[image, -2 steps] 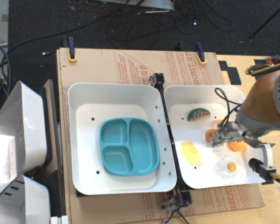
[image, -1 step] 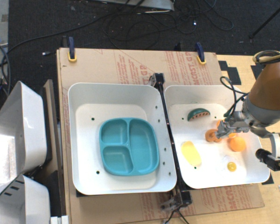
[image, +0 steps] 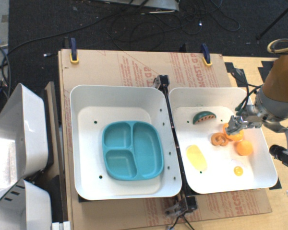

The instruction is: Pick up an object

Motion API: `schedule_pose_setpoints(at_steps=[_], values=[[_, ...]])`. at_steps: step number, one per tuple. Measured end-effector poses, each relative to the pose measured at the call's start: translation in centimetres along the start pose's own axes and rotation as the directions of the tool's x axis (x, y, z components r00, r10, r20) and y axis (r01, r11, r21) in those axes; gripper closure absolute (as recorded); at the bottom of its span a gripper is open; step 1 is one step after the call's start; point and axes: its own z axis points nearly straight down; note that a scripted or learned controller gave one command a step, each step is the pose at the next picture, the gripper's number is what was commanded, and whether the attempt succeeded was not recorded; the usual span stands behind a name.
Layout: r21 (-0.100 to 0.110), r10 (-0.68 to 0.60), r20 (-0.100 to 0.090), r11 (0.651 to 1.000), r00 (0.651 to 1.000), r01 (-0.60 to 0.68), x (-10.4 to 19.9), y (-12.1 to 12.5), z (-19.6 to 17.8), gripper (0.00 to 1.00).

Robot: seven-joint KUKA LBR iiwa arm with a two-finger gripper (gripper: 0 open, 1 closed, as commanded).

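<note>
Reaching in low from the right, wrist bent over the right bin (image: 266, 174). Tool (image: 234, 126) down among the orange pieces (image: 233, 134), touching them; open or closed, cannot tell. One orange ball (image: 244, 148), one orange ring (image: 219, 139), one watermelon slice (image: 204, 117), one yellow oval (image: 197, 157), one small yellow round (image: 238, 171). One teal divided plate (image: 132, 150) in the left bin (image: 86, 128).

— What lies around the orange ring (image: 219, 139)?
— It sits in the right bin (image: 266, 176). An orange ball (image: 244, 148) lies to its right, a pale yellow piece (image: 197, 157) lower left, a green-and-red slice (image: 203, 117) above. The gripper (image: 235, 126) hovers just beside it.
— The left bin (image: 79, 128)?
— A teal divided plate (image: 133, 150).
</note>
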Motion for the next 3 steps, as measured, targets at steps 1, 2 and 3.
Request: schedule_pose_setpoints(at_steps=[1, 2, 3], values=[[-0.002, 0.0, 0.0, 1.0, 1.0, 0.0, 0.9, -0.2, -5.8, 1.0], [0.0, 0.001, 0.001, 1.0, 1.0, -0.001, 0.9, -0.1, -9.5, 1.0], [0.004, -0.003, -0.002, 1.0, 1.0, 0.003, 5.1, 0.8, -8.6, 1.0]])
